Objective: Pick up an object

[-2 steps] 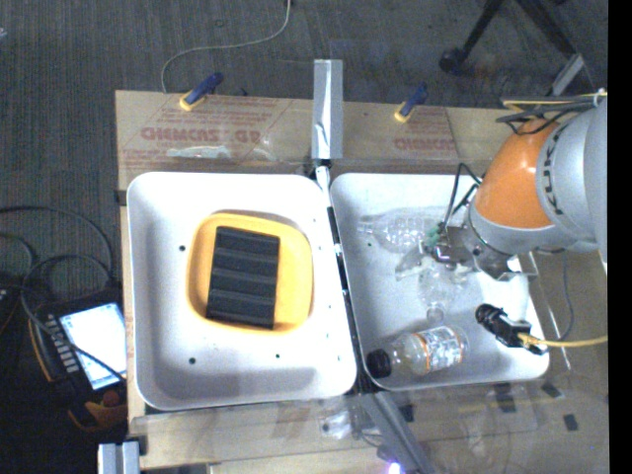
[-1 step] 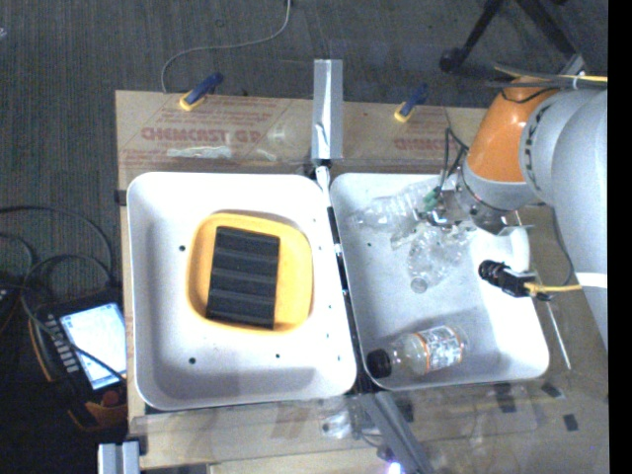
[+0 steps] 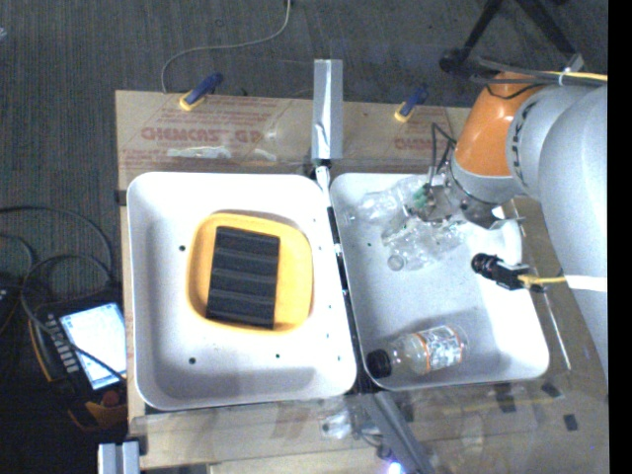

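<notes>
The gripper (image 3: 432, 203) is low over the far part of the right bin (image 3: 464, 299), at the end of the grey arm with the orange band that comes in from the right of the view. Whether the gripper is open or closed I cannot tell, because the wrist and the shiny plastic under it hide this part. It is also not visible that it holds something.

Directly below the gripper and just beside it, toward the left and the near side, lies a crumpled clear plastic (image 3: 400, 227). It seems to touch the gripper, but the contact is not sure, since the material is transparent.

Well apart from the gripper, toward the near edge of the same bin, a plastic bottle (image 3: 420, 351) lies on its side. It is clear, with an orange label, and its dark cap points to the left, close to the bin wall.

Far to the left of the gripper, across the divider between the bins, is the left bin (image 3: 158, 294). In its middle sits a yellow dish (image 3: 299, 265), and a black ribbed block (image 3: 243, 276) lies flat on this dish.
</notes>
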Controlling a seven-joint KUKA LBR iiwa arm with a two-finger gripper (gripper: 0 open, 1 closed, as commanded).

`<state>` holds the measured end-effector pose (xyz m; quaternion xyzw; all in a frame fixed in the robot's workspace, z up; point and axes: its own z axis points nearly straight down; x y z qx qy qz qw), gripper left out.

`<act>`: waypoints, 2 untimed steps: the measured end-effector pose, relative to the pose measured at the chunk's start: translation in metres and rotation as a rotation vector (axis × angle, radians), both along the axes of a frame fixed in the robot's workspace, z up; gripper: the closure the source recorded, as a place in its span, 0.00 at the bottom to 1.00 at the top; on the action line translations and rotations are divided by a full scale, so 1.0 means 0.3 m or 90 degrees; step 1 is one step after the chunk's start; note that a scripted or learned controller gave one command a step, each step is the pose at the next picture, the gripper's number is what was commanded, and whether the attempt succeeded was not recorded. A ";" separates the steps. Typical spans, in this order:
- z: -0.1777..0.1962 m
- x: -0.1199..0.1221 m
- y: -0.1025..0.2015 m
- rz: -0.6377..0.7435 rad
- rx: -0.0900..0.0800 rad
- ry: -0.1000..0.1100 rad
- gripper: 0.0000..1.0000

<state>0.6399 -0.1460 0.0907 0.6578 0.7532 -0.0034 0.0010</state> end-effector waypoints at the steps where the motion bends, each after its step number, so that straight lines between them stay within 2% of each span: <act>1: 0.003 -0.046 0.147 0.011 -0.001 -0.007 0.00; 2: 0.006 0.044 0.145 -0.065 0.007 0.037 0.00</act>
